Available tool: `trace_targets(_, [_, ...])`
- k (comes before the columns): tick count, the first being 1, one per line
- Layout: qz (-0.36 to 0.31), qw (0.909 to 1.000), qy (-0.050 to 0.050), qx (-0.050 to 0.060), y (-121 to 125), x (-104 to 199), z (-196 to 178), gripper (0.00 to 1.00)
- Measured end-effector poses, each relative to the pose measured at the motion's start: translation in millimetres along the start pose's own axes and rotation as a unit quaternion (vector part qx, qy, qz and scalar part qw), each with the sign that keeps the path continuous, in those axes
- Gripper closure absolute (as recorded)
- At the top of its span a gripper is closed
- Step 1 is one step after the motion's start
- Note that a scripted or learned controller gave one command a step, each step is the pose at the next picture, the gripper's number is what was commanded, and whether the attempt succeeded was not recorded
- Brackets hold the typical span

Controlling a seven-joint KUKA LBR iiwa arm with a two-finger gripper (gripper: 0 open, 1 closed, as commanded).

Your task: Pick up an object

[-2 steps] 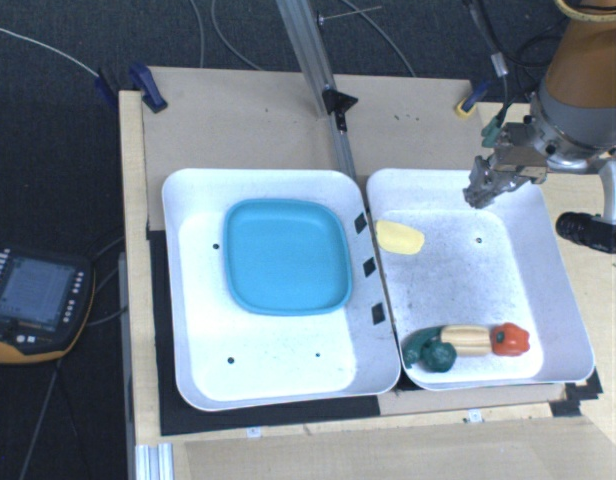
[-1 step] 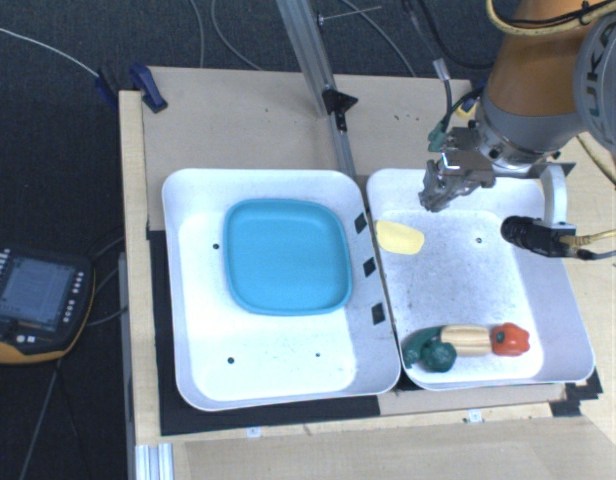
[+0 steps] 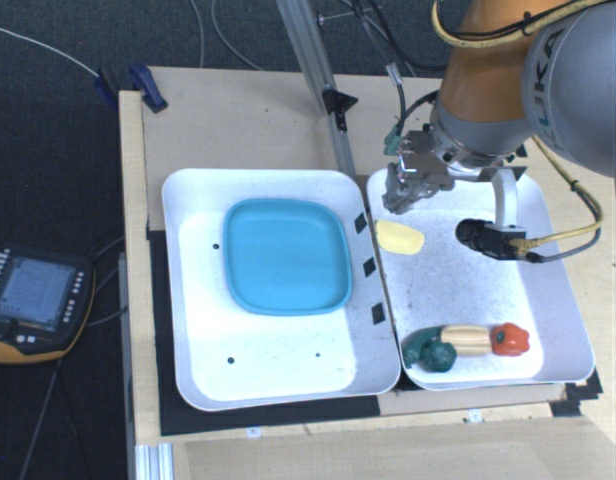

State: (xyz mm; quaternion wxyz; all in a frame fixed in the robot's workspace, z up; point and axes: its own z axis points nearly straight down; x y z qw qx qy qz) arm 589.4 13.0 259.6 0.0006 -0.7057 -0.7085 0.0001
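In the right bin (image 3: pixel 548 288), a pale yellow object (image 3: pixel 400 237) lies near the far left corner. My gripper (image 3: pixel 399 199) hangs just above and behind it, close to the bin's left wall, with nothing visible between its fingers. At the bin's near edge sit a dark green object (image 3: pixel 431 352), a tan cylinder (image 3: pixel 466 340) and a red tomato-like piece (image 3: pixel 509 339), touching in a row.
A blue square plate (image 3: pixel 286 256) fills the middle of the left bin (image 3: pixel 198 348). A slanted metal pole (image 3: pixel 306 48) rises behind the bins. A black sensor with a yellow cable (image 3: pixel 493 238) hangs off the arm over the right bin.
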Motion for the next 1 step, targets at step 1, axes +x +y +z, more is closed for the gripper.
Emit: trace_targets(1, [0.000,1.0000,0.000,-0.001,6.9,49.5,-2.6,1.00])
